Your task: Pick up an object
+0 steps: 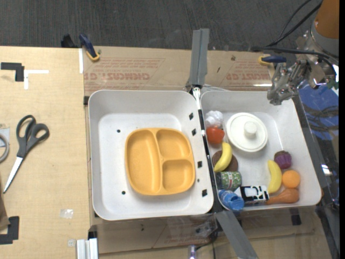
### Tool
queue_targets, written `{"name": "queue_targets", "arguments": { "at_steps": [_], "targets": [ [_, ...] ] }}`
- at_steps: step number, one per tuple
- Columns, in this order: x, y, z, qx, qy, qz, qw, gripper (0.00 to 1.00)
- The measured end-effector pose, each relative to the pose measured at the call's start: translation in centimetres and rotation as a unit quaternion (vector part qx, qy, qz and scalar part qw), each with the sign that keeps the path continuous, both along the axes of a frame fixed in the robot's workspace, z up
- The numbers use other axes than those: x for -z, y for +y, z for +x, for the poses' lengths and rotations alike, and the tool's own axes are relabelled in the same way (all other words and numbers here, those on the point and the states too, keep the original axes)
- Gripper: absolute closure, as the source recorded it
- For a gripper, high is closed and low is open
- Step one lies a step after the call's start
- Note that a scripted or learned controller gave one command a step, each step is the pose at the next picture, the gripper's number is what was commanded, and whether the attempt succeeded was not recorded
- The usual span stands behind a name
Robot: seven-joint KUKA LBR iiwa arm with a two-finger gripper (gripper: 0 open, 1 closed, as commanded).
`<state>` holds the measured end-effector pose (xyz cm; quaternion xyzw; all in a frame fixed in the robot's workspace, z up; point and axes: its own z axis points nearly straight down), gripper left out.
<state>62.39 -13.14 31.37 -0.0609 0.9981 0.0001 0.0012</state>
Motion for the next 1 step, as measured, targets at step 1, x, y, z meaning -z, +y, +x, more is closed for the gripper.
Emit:
{"name": "queue_targets", "arguments": {
  "at_steps": [1],
  "targets": [
    [-2.93,-7.78,3.62,-0.045,-0.002,-0.0009,0.9990,1.00]
  ]
}}
